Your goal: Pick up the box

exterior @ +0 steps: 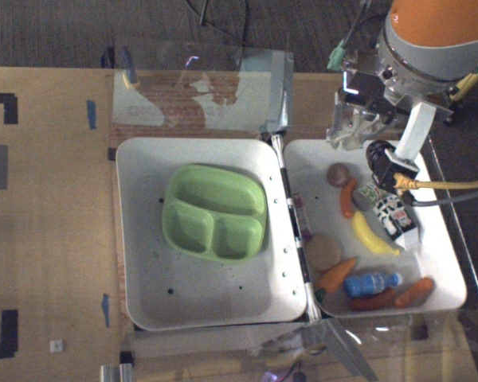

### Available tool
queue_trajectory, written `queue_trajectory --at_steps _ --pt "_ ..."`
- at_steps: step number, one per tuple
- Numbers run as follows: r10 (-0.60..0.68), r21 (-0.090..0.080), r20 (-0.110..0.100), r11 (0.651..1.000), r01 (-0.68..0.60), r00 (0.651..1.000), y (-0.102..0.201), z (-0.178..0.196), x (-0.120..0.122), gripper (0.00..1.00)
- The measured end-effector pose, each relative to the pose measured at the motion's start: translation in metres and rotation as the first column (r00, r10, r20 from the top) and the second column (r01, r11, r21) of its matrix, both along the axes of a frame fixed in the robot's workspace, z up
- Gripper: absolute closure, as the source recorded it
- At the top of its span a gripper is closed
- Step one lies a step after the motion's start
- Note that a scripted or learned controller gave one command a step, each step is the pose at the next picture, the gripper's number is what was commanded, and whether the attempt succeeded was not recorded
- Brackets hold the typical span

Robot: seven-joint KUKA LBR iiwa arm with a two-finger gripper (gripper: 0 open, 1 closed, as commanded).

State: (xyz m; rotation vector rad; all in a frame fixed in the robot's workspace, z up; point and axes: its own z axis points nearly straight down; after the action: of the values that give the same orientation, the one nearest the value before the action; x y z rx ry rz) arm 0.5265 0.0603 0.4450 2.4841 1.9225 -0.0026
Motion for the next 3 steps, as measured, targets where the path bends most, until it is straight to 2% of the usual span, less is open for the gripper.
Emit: queue_trajectory --at_steps 3 --pt "0.008 -0.003 0.003 1.000 -0.008 1.000 0.004 0.030 0.002 1.00"
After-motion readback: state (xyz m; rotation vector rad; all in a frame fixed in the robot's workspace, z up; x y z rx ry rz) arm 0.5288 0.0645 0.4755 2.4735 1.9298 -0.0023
